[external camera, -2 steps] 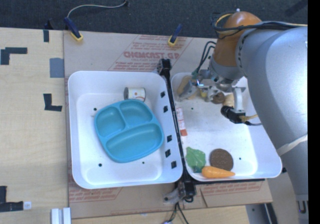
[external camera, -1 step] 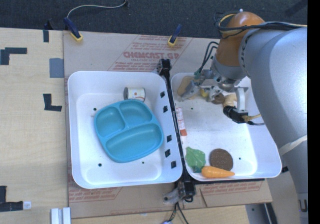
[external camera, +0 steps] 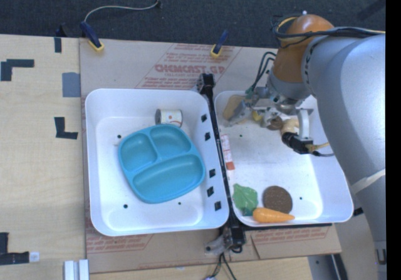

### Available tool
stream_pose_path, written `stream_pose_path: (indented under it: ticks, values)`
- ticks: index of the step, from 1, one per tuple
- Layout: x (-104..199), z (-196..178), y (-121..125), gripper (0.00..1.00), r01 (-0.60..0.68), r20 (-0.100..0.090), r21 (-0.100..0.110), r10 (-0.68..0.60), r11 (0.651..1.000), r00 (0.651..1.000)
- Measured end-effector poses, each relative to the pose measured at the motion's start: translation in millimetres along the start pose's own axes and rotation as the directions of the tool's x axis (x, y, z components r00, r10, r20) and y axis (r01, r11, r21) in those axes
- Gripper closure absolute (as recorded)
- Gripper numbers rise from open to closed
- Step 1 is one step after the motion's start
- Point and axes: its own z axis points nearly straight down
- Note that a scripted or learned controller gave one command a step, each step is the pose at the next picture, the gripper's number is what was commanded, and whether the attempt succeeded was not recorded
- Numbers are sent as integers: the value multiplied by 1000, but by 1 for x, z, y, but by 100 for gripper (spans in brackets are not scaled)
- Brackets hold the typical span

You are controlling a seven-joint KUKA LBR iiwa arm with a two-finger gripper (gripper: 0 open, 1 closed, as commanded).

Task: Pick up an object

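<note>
In the camera view, the grey arm [external camera: 351, 103] comes in from 3 o'clock and bends down over the right bin [external camera: 326, 175], with its orange band [external camera: 294, 53] toward 12 o'clock above the wrist. The gripper [external camera: 250, 109] is low in the upper part of this bin, near its 11 o'clock corner. How far its fingers are open I cannot tell (cables and brackets cover them), and I see nothing clearly held between them.

Along the 6 o'clock wall of the right bin lie a green leafy toy [external camera: 245, 198], a brown round cookie [external camera: 277, 198] and an orange carrot [external camera: 272, 215]; the carrot lies just beside the other two. They are well apart from the gripper.

In the left bin [external camera: 100, 166], a blue divided plate [external camera: 162, 161] lies in the middle. A small white cup [external camera: 169, 116] lies on its side at the plate's 12 o'clock edge.
</note>
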Motion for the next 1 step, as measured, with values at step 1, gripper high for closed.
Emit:
stream_pose_path:
  ticks: [1]
  values:
    - [-6,0,0,0,0,1,-1,0,1000,1000]
